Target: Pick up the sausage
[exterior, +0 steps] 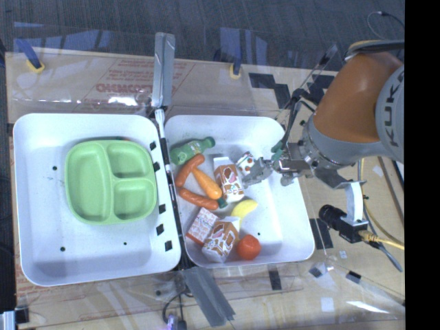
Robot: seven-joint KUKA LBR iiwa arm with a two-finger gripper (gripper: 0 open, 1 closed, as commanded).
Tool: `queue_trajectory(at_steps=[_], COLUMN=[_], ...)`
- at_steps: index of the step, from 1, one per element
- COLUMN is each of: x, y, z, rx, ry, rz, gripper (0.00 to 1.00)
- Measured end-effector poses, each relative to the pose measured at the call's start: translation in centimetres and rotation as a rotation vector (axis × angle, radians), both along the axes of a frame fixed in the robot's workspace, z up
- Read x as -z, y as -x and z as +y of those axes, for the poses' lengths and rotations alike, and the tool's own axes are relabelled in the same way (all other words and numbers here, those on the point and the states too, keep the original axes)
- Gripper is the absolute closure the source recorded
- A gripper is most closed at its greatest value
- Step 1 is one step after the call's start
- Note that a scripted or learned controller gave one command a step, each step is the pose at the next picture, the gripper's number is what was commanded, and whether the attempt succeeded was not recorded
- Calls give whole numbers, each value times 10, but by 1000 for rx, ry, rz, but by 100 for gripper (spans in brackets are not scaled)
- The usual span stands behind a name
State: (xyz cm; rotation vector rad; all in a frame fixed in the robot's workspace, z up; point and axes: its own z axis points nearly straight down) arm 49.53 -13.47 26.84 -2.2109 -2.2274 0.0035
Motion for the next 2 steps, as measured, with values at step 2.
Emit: queue_trajectory(at_steps=[2], x=[64], y=[-27], z=[10], rx=[53], ry=[-1], rz=[2], gripper=[0])
